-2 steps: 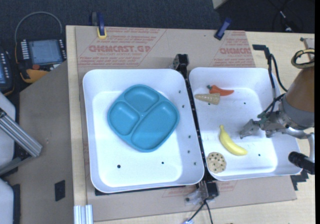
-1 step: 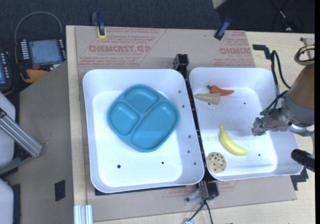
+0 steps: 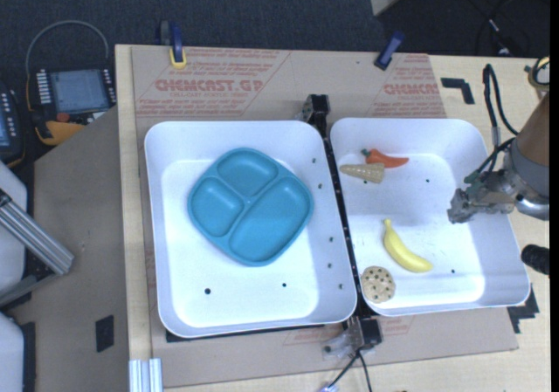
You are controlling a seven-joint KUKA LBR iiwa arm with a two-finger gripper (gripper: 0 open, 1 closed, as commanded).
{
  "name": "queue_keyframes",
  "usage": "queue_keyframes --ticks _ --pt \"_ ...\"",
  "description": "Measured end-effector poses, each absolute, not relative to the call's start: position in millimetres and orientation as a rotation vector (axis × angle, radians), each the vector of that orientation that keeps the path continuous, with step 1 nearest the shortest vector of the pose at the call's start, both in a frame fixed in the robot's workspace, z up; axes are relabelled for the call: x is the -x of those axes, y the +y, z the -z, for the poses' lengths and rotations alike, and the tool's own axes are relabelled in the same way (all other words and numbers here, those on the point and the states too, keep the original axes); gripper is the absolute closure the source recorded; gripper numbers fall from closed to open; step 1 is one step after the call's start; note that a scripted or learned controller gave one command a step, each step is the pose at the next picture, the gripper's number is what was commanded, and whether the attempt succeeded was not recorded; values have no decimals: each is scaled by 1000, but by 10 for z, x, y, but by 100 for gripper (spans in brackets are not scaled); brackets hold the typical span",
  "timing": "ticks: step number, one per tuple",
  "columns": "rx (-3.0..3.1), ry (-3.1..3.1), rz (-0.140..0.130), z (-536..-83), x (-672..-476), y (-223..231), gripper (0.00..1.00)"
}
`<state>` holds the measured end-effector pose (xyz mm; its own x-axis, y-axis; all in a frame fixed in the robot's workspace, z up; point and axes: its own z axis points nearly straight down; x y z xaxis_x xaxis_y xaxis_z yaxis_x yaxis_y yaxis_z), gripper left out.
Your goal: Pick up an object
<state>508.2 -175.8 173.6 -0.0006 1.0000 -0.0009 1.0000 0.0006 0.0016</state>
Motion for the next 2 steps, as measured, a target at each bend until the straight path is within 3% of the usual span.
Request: queue_keyframes --ticks 1,2 --pt "-2216 2218 -3 -2081 -5095 -1761 100" --pt "-2214 2226 -5 -2142 -5218 -1329 100"
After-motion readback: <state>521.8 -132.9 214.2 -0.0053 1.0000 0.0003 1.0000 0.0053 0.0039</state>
